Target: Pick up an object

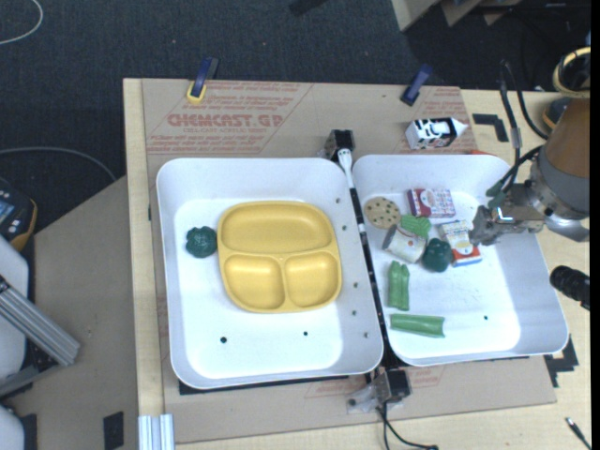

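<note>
Nothing is picked up yet: the gripper [484, 225] hangs near the tabletop's right edge, I cannot tell its jaws' state, beside the small red-and-white packet [463, 248].

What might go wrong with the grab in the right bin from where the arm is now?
The end effector sits beside a tight cluster: the small red-and-white packet, dark green round piece and maroon carton lie close together, so it may nudge neighbours or catch two. It is also near the right bin's far rim, so a pushed item could jam there.
</note>
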Available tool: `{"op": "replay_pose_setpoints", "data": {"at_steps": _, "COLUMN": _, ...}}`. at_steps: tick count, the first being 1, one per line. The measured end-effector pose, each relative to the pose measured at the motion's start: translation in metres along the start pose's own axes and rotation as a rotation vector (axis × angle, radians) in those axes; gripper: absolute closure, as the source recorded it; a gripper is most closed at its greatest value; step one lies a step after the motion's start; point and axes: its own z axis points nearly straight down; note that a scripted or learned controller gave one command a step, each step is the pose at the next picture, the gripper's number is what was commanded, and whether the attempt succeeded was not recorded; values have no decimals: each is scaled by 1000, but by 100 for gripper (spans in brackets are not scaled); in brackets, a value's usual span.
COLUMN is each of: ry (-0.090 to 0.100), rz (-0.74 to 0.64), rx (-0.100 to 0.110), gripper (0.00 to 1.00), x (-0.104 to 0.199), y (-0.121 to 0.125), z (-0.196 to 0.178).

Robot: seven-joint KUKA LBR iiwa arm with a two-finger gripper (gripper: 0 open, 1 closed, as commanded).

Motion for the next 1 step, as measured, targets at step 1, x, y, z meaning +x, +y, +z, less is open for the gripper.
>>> {"op": "replay_pose_setpoints", "data": {"at_steps": 1, "ry": 6, "rz": -3, "rx": 11, "gripper": 100, "x": 44, "y": -13, "z": 8}}
